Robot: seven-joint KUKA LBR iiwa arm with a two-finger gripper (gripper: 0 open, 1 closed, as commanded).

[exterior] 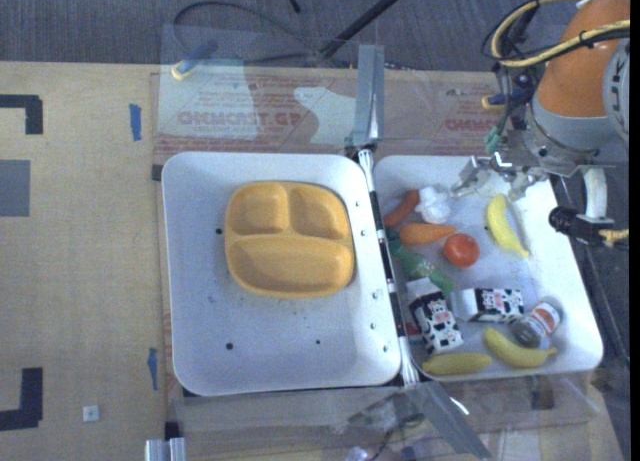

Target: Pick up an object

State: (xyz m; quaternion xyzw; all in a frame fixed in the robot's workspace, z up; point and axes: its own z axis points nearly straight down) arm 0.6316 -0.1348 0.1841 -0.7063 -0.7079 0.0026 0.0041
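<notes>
Evidently the arm is at the approach step: its gripper [492, 175] hangs over the far end of the right bin [585, 314], above the clutter, with nothing seen between its metal fingers [470, 180]. How far they stand apart cannot be told from this slanted view, since the wrist hides most of them.

No object has been lifted yet. The candidates all lie in the right bin: a yellow banana [506, 226] just beside the gripper, a crumpled white piece [434, 205] close under it, an orange carrot [428, 233], a red tomato [461, 249], and farther toward the near rim a second banana [517, 348]. The left bin [190, 279] carries a yellow divided plate [289, 239].

The next move probably calls for settling on one item, likely the nearby banana or the white piece, centring over it and descending straight. Neighbours lie close, so a clean closure may be hard.
</notes>
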